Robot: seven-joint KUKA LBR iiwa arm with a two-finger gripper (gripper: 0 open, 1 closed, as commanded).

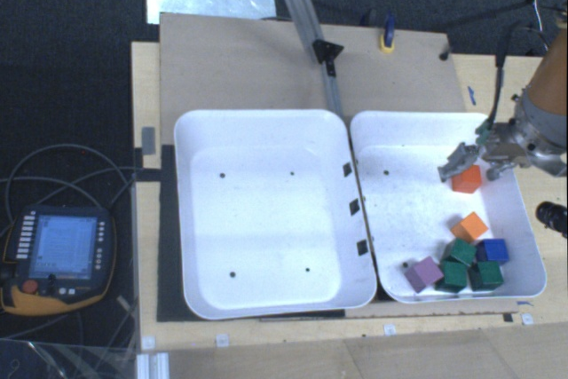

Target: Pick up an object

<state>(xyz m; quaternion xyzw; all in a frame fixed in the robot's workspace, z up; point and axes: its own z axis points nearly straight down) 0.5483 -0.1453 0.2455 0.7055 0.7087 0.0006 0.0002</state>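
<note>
1. Right bin [390,146]: landmark for all entries; holds every block on the bench.
2. Gripper [472,162]: near the bin's right wall, in its upper half, tilted in from the right. Fingers spread, one reaching left over bare floor; whether they clasp anything cannot be told.
3. Red-orange block [466,180]: the likely target, directly beneath the gripper, apart from the others.
4. Cluster in the bin's lower right corner: orange block [471,226], blue block [493,251], green blocks [461,264], purple block [424,273].
5. Handling note: centre the jaws over the red-orange block, descend straight, close on opposite flat faces, lift clear of the wall.
</note>
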